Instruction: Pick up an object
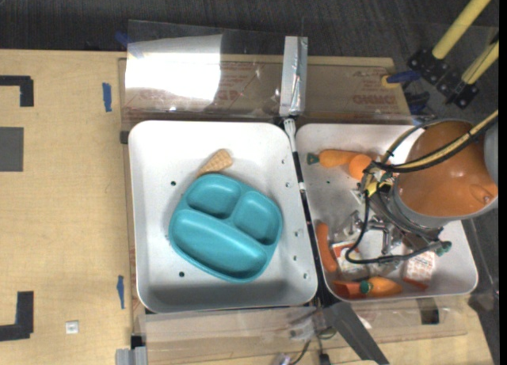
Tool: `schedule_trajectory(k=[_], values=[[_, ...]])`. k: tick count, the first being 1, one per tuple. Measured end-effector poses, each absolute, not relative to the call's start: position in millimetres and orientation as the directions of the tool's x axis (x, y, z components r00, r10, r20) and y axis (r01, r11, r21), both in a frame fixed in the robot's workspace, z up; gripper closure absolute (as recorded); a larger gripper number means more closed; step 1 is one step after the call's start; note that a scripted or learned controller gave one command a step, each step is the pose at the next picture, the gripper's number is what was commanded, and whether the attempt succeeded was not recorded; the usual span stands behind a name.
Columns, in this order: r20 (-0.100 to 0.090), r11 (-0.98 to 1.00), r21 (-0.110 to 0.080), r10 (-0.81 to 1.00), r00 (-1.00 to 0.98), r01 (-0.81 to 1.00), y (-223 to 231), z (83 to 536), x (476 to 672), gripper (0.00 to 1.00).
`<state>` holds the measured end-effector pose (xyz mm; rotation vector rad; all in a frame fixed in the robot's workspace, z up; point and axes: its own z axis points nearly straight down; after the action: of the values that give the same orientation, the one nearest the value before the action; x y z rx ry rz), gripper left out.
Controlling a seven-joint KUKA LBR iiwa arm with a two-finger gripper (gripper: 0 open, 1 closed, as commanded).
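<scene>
— Orange band (444, 169) on the arm is what sits closest to the lens, bulging over the right bin (467, 272) at about three o'clock in the view. Can you make out the gripper under it?

— Barely. The gripper (388, 241) hangs low in that bin, wrapped in black cables, and I cannot tell whether it is apart or together, or whether anything sits in it.

— Fine. Biggest things first, then. What's the tabletop like?

— Pale wood, the tabletop (63, 197) runs off toward nine o'clock with black squares and bits of blue tape on it. Both white bins rest on it side by side, touching along the middle.

— And the left bin?

— The left bin (150, 157) carries a teal divided plate (227, 226), three compartments, lying flat near its middle. Just beside the plate's rim at twelve o'clock is a small tan cone (215, 161), like a wafer cone.

— Anything to pick up on the right?

— Several orange pieces. One carrot-like piece (342, 159) lies at the bin's eleven o'clock, well apart from the gripper. A reddish strip (325, 249) runs along the bin's nine o'clock wall. Another orange piece with a green end (379, 285) lies at six o'clock against the near wall, near the gripper. A small whitish packet (420, 267) sits just beside it, toward five o'clock.
</scene>
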<state>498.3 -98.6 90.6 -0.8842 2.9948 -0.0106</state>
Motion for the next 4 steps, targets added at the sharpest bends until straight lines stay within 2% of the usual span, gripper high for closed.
schedule_trajectory(k=[1, 2, 3, 4], values=[[-0.012, 0.931, -0.004, -0.365, -0.931, -0.365, -108, 90, 574.8, 0.0], [-0.01, 0.936, -0.003, -0.352, -0.936, -0.352, -90, 89, 634.2, 0.0], [-0.01, 0.905, -0.004, -0.425, -0.905, -0.425, -103, 89, 614.5, 0.0], [-0.008, 0.934, -0.005, -0.356, -0.934, -0.356, -135, 90, 539.9, 0.0]])
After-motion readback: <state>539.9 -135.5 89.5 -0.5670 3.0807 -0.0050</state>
